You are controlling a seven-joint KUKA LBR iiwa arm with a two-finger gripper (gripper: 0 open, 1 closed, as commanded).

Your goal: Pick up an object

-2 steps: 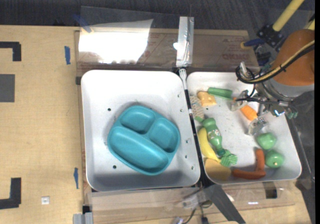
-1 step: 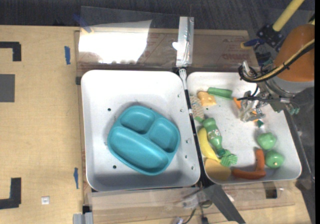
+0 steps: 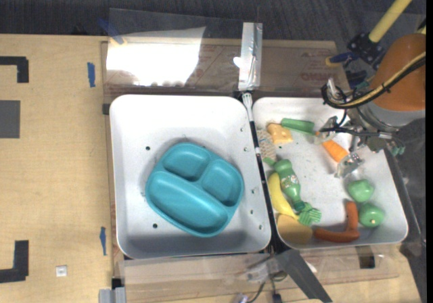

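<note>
My gripper (image 3: 349, 161) reaches down into the right bin (image 3: 399, 190) from the upper right, under the arm's orange band (image 3: 406, 75). An orange carrot-like piece (image 3: 334, 151) lies just to its left, touching or nearly so. Below the gripper sit two green round fruits (image 3: 360, 191) (image 3: 371, 214) and a red sausage (image 3: 338, 230). Toward the bin's left side lie a yellow banana (image 3: 279, 197), a green bottle (image 3: 289, 180) and a small green ridged piece (image 3: 310, 214). A long green pod (image 3: 298, 125) and a beige piece (image 3: 278, 134) lie at the top.
The left bin (image 3: 128, 126) holds a teal divided plate (image 3: 195, 187). A tan round piece (image 3: 293, 228) sits at the right bin's lower left corner. Cables and a yellow rod (image 3: 399, 1) hang by the arm at the upper right.
</note>
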